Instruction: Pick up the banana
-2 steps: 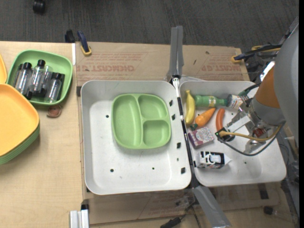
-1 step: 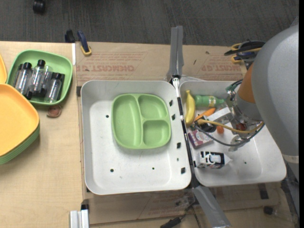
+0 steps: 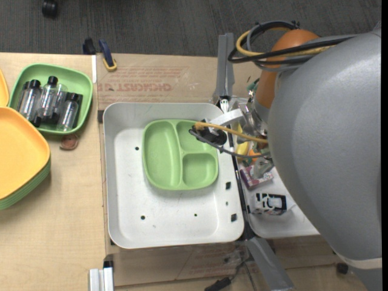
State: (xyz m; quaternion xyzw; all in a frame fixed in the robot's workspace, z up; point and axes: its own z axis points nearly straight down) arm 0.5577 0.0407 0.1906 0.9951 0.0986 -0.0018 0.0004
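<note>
A small patch of yellow, which looks like the banana (image 3: 243, 148), shows at the left edge of the right bin (image 3: 285, 223). The rest of it is hidden under the arm. My gripper (image 3: 247, 131) hangs low right over that spot, just past the wall between the two bins. The big grey arm covers most of the right bin. I cannot tell whether the gripper touches the banana.
A green divided plate (image 3: 179, 154) lies in the left bin (image 3: 176, 223). In the right bin are a purple packet (image 3: 250, 176) and a black and white item (image 3: 270, 202). Off to the left stand a green bowl of bottles (image 3: 51, 99) and stacked yellow plates (image 3: 18, 156).
</note>
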